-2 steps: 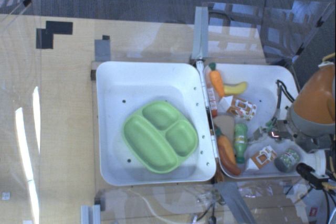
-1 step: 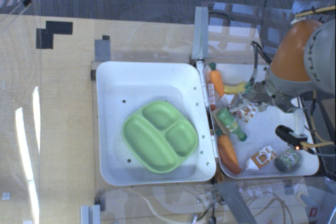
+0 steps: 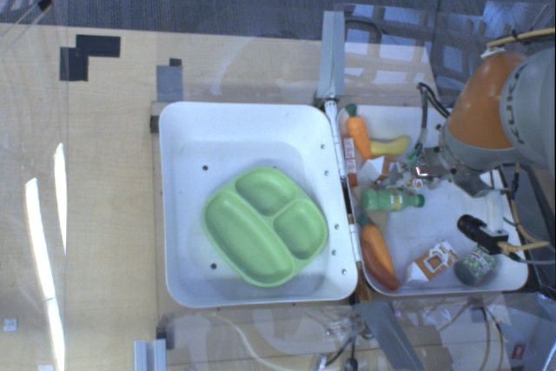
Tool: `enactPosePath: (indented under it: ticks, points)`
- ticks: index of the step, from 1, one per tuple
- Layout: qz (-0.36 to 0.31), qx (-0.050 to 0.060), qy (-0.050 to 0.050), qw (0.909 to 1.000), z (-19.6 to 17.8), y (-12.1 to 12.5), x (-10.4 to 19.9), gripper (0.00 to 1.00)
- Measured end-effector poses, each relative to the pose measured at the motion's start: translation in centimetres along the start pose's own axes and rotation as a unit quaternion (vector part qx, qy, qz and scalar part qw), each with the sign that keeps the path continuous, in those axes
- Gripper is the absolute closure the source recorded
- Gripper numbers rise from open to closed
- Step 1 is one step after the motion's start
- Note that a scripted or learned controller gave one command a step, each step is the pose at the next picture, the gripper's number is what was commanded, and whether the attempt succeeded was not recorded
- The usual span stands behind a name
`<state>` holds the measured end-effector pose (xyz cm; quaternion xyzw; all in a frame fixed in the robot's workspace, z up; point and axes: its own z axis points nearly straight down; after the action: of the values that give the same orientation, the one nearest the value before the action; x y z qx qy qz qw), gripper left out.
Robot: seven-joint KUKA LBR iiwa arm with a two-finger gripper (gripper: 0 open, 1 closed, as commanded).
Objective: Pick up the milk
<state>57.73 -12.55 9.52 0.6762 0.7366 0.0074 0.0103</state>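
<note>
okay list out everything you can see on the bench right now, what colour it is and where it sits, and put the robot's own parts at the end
bins: two, white, side by side on the bench
divided plate: one, light green, in the left bin
carrots: two, orange, in the right bin by its left wall, one at the far end, one at the near end
banana: one, yellow, right bin, next to the far carrot
bottle: one, green, lying on its side in the middle of the right bin
milk carton: one, white and orange, near edge of the right bin
round object: one, grey-green, right of the milk carton
arm: one, grey with orange band, over the right bin
hand: one, above the green bottle
</note>
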Motion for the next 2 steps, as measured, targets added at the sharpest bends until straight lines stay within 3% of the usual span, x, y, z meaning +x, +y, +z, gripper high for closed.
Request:
enactPosePath:
  ticks: [1, 2]
  points:
    - [-0.063, 0.002, -0.001, 0.9980, 0.1, 1.9, 0.6, 0.00]
    - [-0.144, 0.009, 0.003, 0.9895, -4.0, -8.9, -7.4, 0.00]
